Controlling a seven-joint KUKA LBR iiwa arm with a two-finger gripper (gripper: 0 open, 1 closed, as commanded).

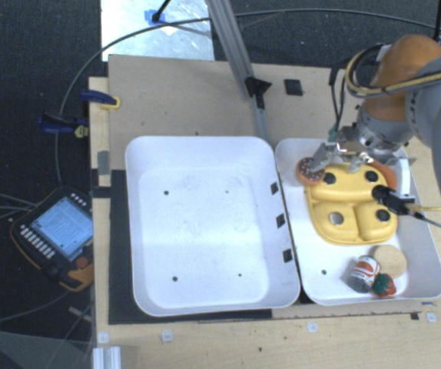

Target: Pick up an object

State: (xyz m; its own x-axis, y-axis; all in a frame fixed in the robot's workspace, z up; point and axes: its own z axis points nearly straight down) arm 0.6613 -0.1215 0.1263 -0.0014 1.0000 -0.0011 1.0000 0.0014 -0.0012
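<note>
1. Two white bins sit side by side; take the right bin [436,279] as your landmark, since every loose object lies in it, and the left bin [197,221] holds nothing to grasp.
2. You find the gripper [342,151] low over the far end of the right bin, just above the yellow moulded piece [347,206]. I cannot tell from this angle whether it is parted or closed, or whether it grips anything.
3. Treat the yellow moulded piece, filling the middle of the right bin, as stiff, smooth plastic, probably light but too broad; take it by an edge or a hollow rim.
4. Beside its far left corner lies a small pink ring [310,171], touching it; likely light and easy to pinch across.
5. Nearer you in the right bin stand a small can [363,273], a tan disc [390,259] and a red berry-like toy [383,284], clustered tight; the can looks rigid and slippery, so close on its sides.
</note>
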